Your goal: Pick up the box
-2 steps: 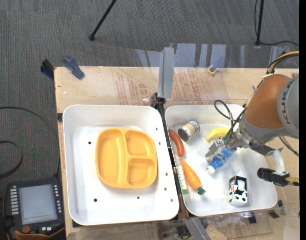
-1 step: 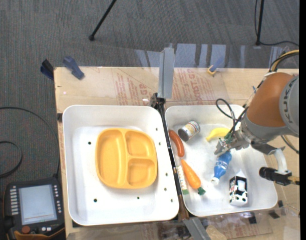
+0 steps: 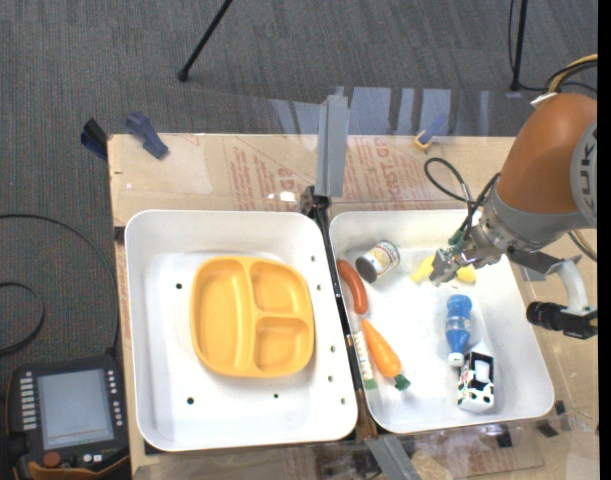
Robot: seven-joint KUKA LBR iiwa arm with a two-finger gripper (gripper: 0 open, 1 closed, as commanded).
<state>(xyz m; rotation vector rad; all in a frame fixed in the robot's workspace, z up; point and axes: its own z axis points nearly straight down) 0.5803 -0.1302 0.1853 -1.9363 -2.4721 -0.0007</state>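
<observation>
Camera view: jaws, state unclear, over yellow toy; bottle btwn them & box.

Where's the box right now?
The box lies in the right bin, near its front right corner, just below the blue bottle and right of the carrot.

Two bins, one plate, six small items
</observation>
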